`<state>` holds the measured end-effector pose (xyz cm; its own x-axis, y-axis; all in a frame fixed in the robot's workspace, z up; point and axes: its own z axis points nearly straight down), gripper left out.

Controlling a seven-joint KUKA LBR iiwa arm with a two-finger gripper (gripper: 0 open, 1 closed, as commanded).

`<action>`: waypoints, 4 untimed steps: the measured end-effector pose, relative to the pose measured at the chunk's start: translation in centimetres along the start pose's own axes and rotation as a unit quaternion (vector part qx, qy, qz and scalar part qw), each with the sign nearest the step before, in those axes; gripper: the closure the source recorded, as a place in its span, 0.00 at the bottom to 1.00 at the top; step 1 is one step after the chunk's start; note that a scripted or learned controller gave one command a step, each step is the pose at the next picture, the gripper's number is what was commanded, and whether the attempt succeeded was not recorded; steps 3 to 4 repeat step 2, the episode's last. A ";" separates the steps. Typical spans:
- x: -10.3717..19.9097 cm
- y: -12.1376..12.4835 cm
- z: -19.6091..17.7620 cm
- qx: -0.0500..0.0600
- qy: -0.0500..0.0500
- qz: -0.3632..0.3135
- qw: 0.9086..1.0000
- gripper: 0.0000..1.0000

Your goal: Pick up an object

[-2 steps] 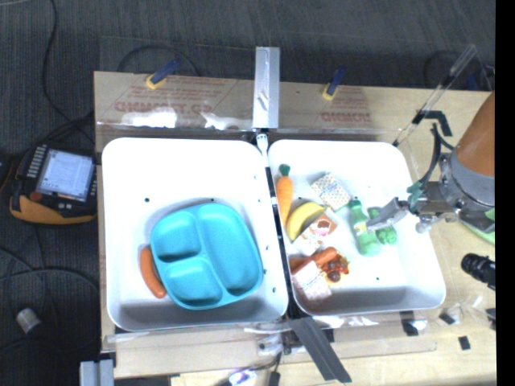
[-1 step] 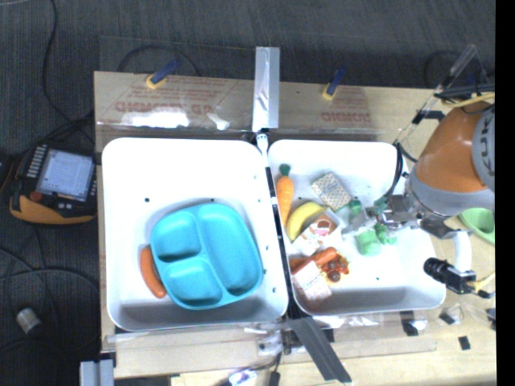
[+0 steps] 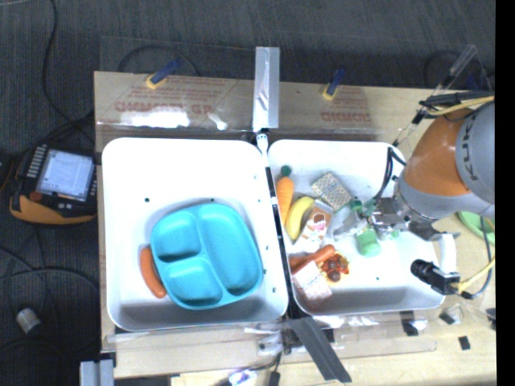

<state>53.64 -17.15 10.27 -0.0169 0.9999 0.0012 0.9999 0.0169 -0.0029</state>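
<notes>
Banana (image 3: pixel 298 216) upright-slanted, tip toward carrot (image 3: pixel 285 195).

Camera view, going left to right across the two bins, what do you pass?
Sausage → blue tray → carrot → banana → green block → gripper. The small items heaped at the near side of the right bin overlap too much to order.

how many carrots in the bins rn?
1 for sure: a carrot in the right bin, by the divider, next to the banana. The orange sausage-like item in the left bin beside the blue tray isn't one. Others may hide in the clutter.
</notes>
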 end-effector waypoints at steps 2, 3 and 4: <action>8.1 2.1 -8.0 0.000 -0.001 0.113 0.994 1.00; 8.1 2.1 -8.0 0.000 -0.001 0.113 0.994 1.00; 8.1 2.1 -8.0 0.000 -0.001 0.113 0.994 1.00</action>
